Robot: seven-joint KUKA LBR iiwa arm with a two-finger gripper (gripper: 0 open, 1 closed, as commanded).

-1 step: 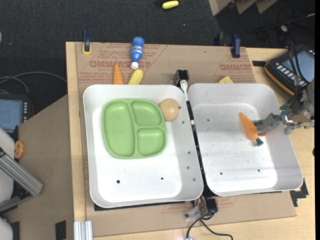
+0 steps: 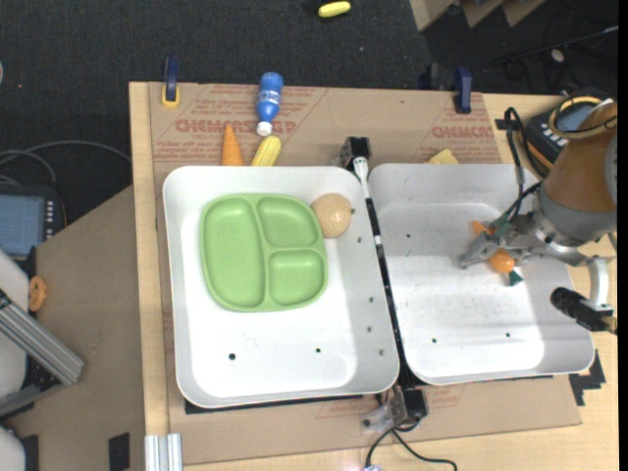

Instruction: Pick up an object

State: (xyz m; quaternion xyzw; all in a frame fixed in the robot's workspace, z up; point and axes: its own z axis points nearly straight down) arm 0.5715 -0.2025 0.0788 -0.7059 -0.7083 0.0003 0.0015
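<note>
1. The tabletop (image 2: 147,263) is a brown cardboard-covered board; along its far edge lie a blue-and-white bottle (image 2: 268,102), an orange carrot (image 2: 231,147) and a yellow corn cob (image 2: 267,150), all just outside the left bin's far rim.
2. The left bin (image 2: 265,351) holds a green divided plate (image 2: 263,251) in its far half, near the left wall. A tan round ball (image 2: 333,214) sits just beside the plate's far right corner, close to the bin's right wall. The near half of this bin is bare white floor.
3. The right bin (image 2: 461,341) has wide bare floor at its left and near sides.
4. The tool (image 2: 488,246) is low over the right bin's right half, its fingers spread apart, with a small orange object (image 2: 502,260) touching or just beside them; I cannot tell whether it is gripped.
5. The arm (image 2: 581,180) covers the bin's right edge.
</note>
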